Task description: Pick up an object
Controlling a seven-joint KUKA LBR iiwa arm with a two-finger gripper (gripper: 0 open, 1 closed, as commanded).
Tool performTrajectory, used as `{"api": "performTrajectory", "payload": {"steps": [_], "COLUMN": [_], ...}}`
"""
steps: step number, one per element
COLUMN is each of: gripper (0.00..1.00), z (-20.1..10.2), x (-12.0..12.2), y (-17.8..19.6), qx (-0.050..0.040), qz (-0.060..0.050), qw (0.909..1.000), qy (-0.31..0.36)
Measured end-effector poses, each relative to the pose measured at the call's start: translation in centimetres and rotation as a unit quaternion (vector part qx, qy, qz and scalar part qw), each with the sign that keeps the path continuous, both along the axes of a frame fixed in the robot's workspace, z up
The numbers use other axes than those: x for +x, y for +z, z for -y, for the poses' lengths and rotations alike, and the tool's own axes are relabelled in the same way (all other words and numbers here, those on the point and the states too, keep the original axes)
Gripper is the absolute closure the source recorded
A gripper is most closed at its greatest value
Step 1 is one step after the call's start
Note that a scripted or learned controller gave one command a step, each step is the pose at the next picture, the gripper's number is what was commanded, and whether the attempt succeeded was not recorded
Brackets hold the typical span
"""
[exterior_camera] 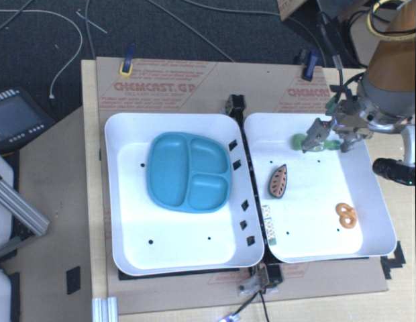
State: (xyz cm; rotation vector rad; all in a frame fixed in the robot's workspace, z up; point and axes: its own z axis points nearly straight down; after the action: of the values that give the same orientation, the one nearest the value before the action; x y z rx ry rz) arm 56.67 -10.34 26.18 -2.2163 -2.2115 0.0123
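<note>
Tool (320, 139) lowered in right bin (369, 180) over green object (300, 141), finger state not determinable; nothing is seen lifted, so pickup is judged unfinished, pretzel (346, 215) and leaf-shaped piece (278, 180) left untouched.

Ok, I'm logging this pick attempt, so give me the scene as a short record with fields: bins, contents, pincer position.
left bin: blue plate, three compartments
right bin: brown leaf-shaped item, pretzel, green item
pincer: over the right bin's far part, beside the green item
held: cannot tell
arm: comes in from the right
</note>
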Motion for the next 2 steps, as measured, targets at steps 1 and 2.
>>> {"api": "performTrajectory", "payload": {"steps": [1, 2], "gripper": [0.0, 0.0], "z": [0.0, -0.7], "x": [0.2, 0.1], "y": [0.6, -3.9], "qx": [-0.0007, -0.0001], "qz": [0.006, 0.004], "qw": [1.0, 1.0], "qy": [0.001, 0.001]}}
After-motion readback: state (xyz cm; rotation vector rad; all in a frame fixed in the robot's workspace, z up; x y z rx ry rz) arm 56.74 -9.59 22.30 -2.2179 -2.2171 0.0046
